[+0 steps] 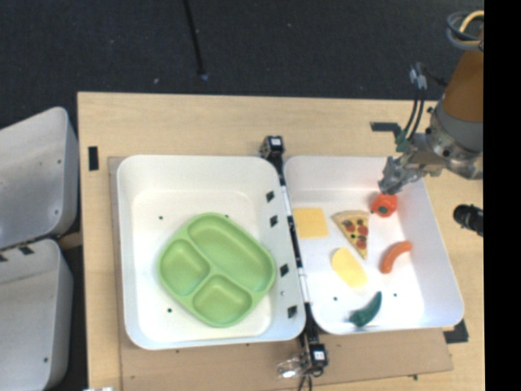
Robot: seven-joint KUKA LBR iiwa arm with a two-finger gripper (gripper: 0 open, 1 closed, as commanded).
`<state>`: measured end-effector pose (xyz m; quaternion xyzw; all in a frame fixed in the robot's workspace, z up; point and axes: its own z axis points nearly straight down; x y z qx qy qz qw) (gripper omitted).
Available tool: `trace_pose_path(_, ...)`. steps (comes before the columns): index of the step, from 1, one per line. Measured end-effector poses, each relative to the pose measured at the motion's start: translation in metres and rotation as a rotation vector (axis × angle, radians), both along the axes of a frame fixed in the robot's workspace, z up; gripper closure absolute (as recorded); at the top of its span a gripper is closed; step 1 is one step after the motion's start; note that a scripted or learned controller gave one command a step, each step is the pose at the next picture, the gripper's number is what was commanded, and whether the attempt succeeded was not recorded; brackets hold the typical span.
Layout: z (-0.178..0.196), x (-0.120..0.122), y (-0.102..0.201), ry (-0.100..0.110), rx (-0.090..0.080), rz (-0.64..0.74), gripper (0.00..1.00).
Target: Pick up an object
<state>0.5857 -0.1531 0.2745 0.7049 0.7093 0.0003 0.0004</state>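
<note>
Red tomato (384, 205) beneath claw (391, 179)

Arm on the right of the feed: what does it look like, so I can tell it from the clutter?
The arm carries a broad orange band above a grey wrist section. Dark cables loop beside it on the left, down toward the metallic grey gripper. A yellowish cable ring sits at the top.

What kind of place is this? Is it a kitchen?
Probably a robot test bench, not a kitchen: a robot arm reaches over two white bins, holding toy food like a pizza slice and a green tray.
</note>
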Motion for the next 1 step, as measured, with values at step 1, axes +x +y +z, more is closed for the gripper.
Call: trace_pose_path(1,0.0046,-0.0082,0.0572,0.000,0.001,0.001,1.00)
